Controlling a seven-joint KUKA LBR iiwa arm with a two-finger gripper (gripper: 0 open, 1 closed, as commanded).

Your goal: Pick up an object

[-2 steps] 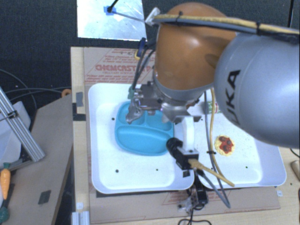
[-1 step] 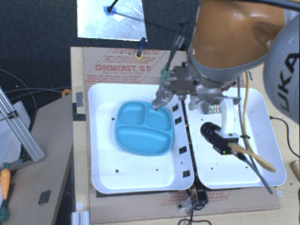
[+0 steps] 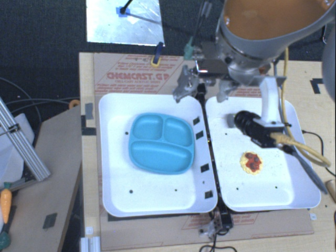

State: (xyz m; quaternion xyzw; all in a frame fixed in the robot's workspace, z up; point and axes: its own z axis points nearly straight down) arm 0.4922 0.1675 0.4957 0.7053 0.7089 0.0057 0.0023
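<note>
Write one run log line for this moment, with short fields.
tool: open, nothing held, near far end of bins' shared rim | left bin: blue plate | right bin: yellow-red item

The bench (image 3: pixel 310 70) is a flat, light brown board. A big sheet of brown cardboard (image 3: pixel 131 75) with red letters lies on it. Two low white bins sit on the cardboard, side by side. The left bin (image 3: pixel 113 156) and the right bin (image 3: pixel 296 190) touch along the middle. A small yellow and blue thing (image 3: pixel 156 56) lies at the far edge of the cardboard. Short dark strips (image 3: pixel 87 129) are stuck on the bench beside the left bin.
</note>
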